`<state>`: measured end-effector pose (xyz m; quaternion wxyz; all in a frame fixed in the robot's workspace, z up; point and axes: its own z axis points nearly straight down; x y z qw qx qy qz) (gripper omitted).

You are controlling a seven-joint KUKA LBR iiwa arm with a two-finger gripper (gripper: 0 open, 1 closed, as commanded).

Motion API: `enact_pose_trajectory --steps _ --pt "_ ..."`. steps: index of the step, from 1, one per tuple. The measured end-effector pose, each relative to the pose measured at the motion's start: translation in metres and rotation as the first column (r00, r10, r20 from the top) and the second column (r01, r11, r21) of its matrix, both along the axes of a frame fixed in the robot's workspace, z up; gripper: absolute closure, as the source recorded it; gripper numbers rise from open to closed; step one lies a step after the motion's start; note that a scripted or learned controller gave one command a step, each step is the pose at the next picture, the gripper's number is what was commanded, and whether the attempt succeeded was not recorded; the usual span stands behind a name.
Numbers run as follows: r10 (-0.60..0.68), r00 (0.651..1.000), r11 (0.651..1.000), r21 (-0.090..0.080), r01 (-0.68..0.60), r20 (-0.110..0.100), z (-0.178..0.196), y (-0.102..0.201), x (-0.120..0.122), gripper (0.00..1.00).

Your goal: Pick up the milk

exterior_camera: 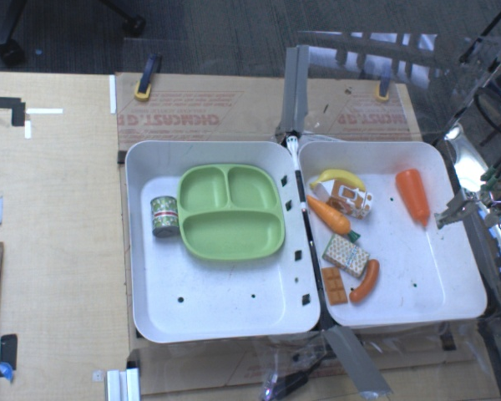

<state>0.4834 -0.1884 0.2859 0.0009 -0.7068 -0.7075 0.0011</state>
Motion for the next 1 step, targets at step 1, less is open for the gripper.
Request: enact_pose_trajectory --steps 1 --pt "-0.040 0.999 0.999 0.000 0.040 -0.001 -0.0930 0.1093 0.0322 0.00"
